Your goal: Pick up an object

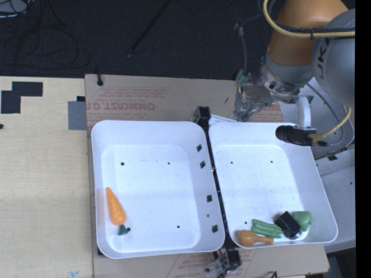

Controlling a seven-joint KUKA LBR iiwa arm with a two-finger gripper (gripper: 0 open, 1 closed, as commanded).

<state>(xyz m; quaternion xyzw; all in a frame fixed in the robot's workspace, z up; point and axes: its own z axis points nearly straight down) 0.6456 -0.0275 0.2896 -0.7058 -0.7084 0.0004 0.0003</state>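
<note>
Overhead, the tool (246, 106) hangs above the far rim of the right bin (324, 204), with nothing between its fingers; how far they are parted I cannot tell. Near that bin's front edge lie a green pod (266, 228), a black block (288, 224), a green piece (302, 218) and an orange gourd (253, 238). A carrot (115, 207) lies by the left bin's (148, 135) left wall.

The gripper (248, 104) hangs above the far rim of the right bin (261, 167), which holds a pear (253, 238), green vegetables (266, 228) and a black block (288, 224). A carrot (115, 207) lies in the left bin (151, 155).
</note>
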